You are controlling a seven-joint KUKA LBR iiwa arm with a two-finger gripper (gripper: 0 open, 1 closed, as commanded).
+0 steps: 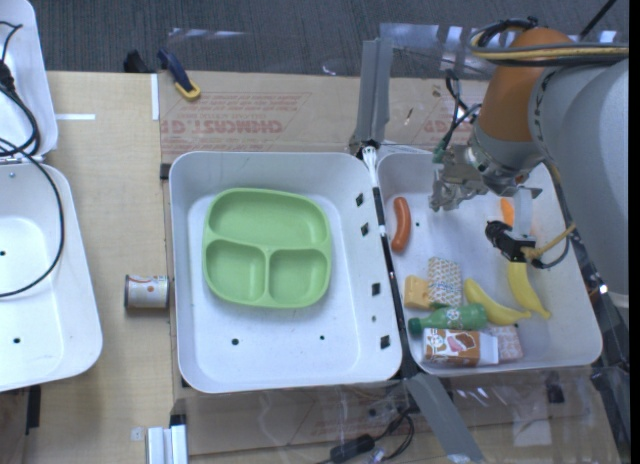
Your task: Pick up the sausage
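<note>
Bench surface: two white bins are set side by side. Sausage (400,224) is lodged by the right bin's (580,352) left wall; gripper (447,199), just right of it, grip state undetermined.

Plate (267,248) in left bin (190,282); sausage (401,224) right bin (570,347).
</note>
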